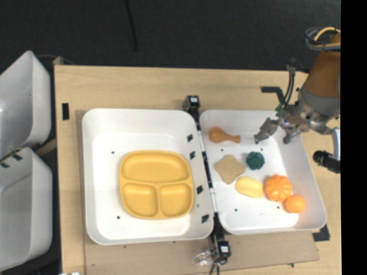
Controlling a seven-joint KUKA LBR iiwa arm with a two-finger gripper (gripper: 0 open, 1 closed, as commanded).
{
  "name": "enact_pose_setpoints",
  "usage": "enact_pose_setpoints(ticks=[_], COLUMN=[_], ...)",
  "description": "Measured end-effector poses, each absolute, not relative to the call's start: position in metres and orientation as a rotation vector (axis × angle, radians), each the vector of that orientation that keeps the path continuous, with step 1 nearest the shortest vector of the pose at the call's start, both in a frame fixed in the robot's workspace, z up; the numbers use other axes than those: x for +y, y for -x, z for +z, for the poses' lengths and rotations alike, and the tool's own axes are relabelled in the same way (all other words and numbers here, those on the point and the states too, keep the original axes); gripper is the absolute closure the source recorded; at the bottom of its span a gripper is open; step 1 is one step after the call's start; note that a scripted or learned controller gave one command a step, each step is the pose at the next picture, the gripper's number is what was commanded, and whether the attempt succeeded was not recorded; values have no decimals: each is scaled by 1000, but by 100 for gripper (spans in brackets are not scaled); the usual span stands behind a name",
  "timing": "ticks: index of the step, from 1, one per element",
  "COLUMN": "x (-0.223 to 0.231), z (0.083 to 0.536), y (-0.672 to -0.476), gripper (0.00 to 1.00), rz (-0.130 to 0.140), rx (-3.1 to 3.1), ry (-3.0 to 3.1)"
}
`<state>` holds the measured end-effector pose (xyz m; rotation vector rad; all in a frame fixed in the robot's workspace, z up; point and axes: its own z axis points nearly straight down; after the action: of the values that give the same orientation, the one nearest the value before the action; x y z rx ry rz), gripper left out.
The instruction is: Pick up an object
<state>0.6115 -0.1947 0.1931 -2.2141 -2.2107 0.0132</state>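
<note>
The arm [324, 79] is cut off at the right edge of the view, above the tabletop's far right corner. The gripper [278, 132] is too small to judge its fingers. Two white seat-like shapes [20, 102] run off the left edge.

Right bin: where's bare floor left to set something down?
Right bin: bare strip along the near wall, below the yellow piece and pumpkin; a smaller patch at the far wall behind the drumstick. The middle is crowded: bread slice, broccoli, orange, with the gripper over the far right.
</note>
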Motion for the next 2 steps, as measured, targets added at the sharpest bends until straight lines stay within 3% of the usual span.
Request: enact_pose_setpoints(ticks=[1, 2], x=[-194, -192], z=[201, 135], y=[-614, -616], gripper=[0, 0], rz=[1, 9], rx=[-2221, -2219], ry=[2219, 2216])
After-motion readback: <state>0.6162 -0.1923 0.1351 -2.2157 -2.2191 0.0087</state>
